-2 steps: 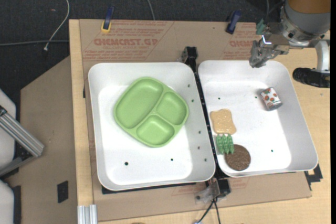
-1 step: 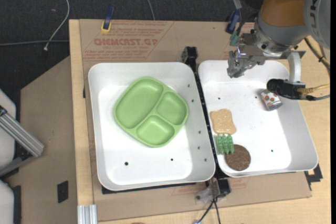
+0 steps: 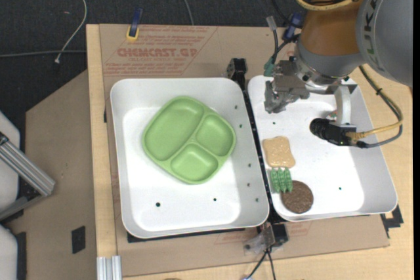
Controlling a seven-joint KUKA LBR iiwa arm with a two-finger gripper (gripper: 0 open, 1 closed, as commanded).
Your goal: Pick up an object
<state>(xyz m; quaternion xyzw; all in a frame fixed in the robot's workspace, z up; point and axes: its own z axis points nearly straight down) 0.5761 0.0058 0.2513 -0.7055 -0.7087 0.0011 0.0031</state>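
Cardboard-lined worktop [image 3: 164,49] bears two white bins. Left bin [image 3: 131,206]: green divided plate [image 3: 189,138]. Right bin [image 3: 367,187]: tan bread slice [image 3: 278,151], green piece [image 3: 281,179], brown disc [image 3: 298,197]. Pincer [image 3: 278,100] hovers at the far left corner; grip state cannot be told.

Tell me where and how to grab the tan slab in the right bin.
Take the tan slab across its two long sides, coming straight down from above. It lies flat on the right bin floor, so no edge is raised. Its left side sits near the bin wall and the green piece touches its lower end, so closing across the width looks tight but likely workable.
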